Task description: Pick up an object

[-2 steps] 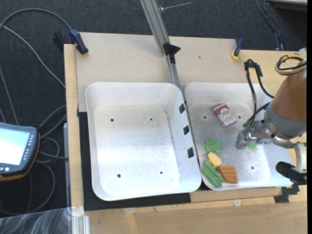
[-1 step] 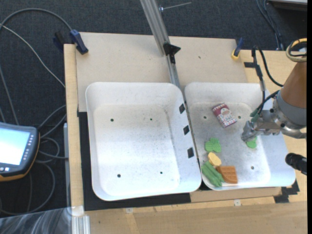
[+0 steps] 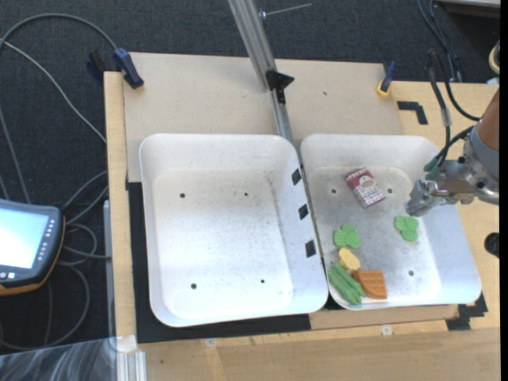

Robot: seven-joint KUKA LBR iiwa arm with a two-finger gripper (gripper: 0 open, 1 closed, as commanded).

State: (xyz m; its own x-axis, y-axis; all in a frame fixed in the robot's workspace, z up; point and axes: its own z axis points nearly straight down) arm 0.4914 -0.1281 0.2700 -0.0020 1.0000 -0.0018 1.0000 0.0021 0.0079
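Observation:
My gripper (image 3: pixel 418 202) hangs over the right side of the right bin (image 3: pixel 444 153), reaching in from the right edge. Nothing shows between its fingers. Just below and left of it lies a small green piece (image 3: pixel 407 227). A pink-and-white packet (image 3: pixel 365 187) rests further left, near the bin's middle. A second green piece (image 3: pixel 346 236), a yellow piece (image 3: pixel 349 258), a long green item (image 3: pixel 344 282) and an orange block (image 3: pixel 372 284) sit toward the bin's front left corner.
The left bin (image 3: pixel 214 228) stands beside the right one, with a metal pole (image 3: pixel 255 42) rising from the divide between them. Blue clamps (image 3: pixel 127 66) and a yellow clamp (image 3: pixel 385 86) hold the board's back edge. Cables trail at the right.

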